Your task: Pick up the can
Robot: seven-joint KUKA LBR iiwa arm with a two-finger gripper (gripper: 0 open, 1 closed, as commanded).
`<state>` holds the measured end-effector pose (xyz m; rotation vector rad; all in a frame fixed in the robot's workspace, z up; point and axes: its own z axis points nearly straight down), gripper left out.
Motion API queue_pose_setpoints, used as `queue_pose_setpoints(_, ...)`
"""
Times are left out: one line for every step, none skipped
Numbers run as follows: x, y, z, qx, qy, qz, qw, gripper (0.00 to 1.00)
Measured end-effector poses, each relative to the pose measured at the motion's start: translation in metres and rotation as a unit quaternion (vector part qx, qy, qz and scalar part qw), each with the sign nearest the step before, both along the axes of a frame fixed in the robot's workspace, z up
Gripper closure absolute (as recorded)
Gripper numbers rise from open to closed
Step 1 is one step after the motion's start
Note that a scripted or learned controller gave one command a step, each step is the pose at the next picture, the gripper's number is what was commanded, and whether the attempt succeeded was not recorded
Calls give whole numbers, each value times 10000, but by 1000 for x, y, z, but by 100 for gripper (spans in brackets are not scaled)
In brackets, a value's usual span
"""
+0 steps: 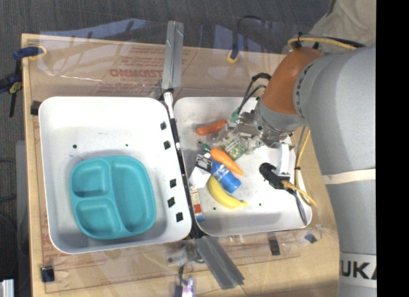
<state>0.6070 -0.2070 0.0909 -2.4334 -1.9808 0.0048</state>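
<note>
The can [225, 177] is blue with a white label and lies on its side in the right bin [281, 216]. It rests between an orange carrot [227, 160] above it and a yellow banana [225, 195] below it. My gripper [238, 140] hangs low in the upper middle of the same bin, up and to the right of the can and apart from it. Its tip is close to the carrot's upper end. Nothing shows held in it.
A second carrot [211, 128] lies near the right bin's back left corner. A small black and white item [203, 161] and a red item [197, 211] sit along the bin's left wall. The left bin [57, 117] holds a teal divided plate [114, 195].
</note>
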Motion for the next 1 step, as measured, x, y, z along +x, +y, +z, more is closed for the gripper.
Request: queue_pose_setpoints(1, 0, 11, 3, 4, 18, 10000, 100)
